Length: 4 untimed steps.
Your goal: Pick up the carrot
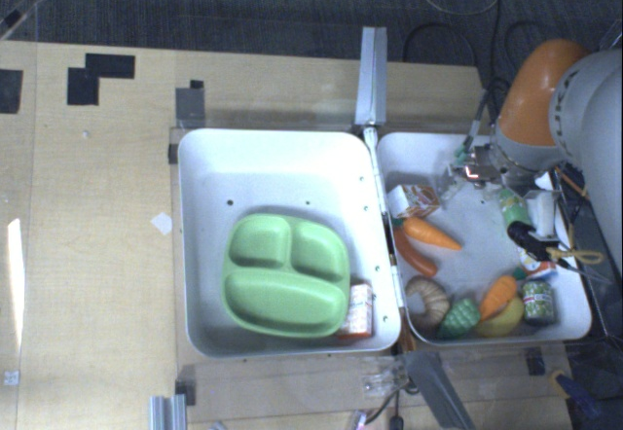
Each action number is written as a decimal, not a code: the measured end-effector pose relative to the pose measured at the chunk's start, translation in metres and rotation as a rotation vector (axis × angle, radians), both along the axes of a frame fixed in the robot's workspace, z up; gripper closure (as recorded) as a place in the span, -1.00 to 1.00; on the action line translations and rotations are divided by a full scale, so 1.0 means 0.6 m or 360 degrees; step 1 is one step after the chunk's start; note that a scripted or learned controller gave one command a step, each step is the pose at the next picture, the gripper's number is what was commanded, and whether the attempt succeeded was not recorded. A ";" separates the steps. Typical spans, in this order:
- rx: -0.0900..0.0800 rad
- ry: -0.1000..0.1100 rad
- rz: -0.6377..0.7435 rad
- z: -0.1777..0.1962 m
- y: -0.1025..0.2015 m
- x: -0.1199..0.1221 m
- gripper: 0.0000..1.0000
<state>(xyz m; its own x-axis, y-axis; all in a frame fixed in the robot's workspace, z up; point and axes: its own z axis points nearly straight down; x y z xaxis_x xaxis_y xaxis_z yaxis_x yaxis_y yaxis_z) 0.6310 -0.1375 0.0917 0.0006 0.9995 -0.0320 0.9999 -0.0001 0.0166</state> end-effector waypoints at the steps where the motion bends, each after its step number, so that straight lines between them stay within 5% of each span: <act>1: 0.0025 -0.0005 0.0006 0.020 0.014 0.005 1.00; 2: 0.0011 -0.0012 -0.0003 0.023 0.003 0.005 -1.00; 3: 0.0002 -0.0025 0.0022 0.018 0.036 -0.091 -1.00; 4: 0.0043 -0.0007 -0.0064 -0.001 0.070 -0.172 -1.00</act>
